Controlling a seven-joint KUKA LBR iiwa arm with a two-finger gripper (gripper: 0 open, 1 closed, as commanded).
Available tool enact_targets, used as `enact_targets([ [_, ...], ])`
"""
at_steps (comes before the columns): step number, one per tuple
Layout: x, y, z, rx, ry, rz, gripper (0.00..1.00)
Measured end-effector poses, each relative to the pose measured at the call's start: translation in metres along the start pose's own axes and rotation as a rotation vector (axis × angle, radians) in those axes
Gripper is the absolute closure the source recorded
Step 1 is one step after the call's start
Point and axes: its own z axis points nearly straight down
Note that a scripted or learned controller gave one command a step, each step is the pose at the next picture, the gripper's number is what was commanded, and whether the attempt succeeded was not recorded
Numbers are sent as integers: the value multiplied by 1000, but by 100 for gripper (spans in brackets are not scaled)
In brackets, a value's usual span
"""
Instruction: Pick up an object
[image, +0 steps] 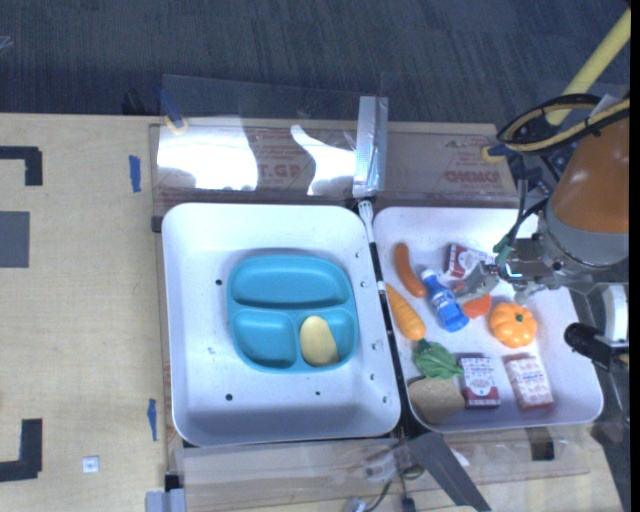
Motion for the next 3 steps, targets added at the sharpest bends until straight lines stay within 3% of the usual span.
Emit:
enact_targets([
  [1, -4, 53, 107, -29, -9, -124, 0],
  [2, -5, 54, 99, -28, -7, -122, 100],
  [3, 55, 92, -31, -14, -2, -105, 100],
])
